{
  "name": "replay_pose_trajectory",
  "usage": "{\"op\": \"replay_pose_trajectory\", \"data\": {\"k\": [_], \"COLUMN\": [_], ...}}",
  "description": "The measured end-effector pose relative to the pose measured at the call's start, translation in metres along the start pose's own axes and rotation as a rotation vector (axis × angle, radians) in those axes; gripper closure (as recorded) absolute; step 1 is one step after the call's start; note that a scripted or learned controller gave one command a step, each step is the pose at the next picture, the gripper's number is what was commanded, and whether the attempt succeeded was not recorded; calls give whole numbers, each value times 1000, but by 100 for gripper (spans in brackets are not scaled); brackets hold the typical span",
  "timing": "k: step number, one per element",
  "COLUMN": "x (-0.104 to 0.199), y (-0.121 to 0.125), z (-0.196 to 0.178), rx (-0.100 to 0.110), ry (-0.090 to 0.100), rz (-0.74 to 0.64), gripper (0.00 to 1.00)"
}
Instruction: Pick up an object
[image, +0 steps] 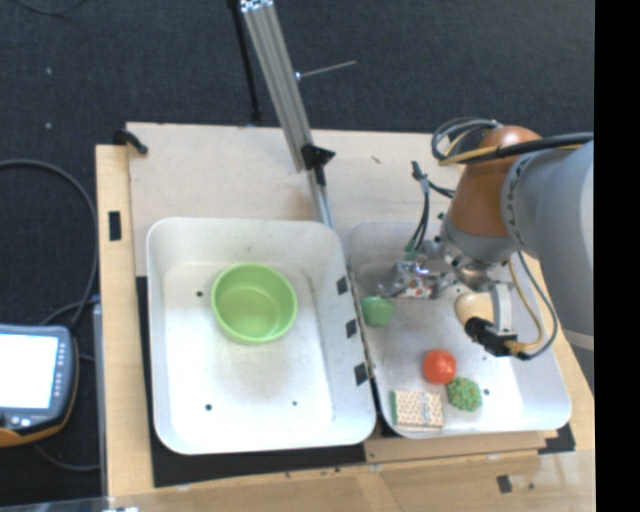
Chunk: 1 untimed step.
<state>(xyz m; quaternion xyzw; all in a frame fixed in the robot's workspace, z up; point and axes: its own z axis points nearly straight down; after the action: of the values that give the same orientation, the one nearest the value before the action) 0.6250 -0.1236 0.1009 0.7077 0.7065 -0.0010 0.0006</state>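
Two shallow white bins sit side by side on the worktop (200, 180). Taking the right bin (540, 400) as the landmark: the left bin (180, 400) touches its left wall and holds one green bowl (255, 302), upright and near that bin's middle.

Inside the right bin, a small green cup-like object (378, 310) lies close to the left wall, about halfway up it. A red ball (438, 366) rests near the bin's middle toward the front, with a knobbly green piece (463, 393) just beside it on the front-right. A flat tan block with a grid pattern (417, 408) lies against the front wall, left of the green piece. A pale rounded object (470, 304) sits partly under the arm's cables; what it is cannot be told.

The grey arm (550, 220) with its orange band reaches over the right bin's back-right part. The jaws (415, 280) hang in the bin's back-left part, just above and right of the green cup-like object. Whether they are parted or closed cannot be told, and nothing is seen held.

No writing or brand mark is readable anywhere. A tablet screen (30, 375) glows blank white far left of the bins.
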Motion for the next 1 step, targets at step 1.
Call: {"op": "replay_pose_trajectory", "data": {"k": [1], "x": [-1], "y": [1], "z": [-12], "rx": [-4], "ry": [1], "rz": [5], "gripper": [100]}}
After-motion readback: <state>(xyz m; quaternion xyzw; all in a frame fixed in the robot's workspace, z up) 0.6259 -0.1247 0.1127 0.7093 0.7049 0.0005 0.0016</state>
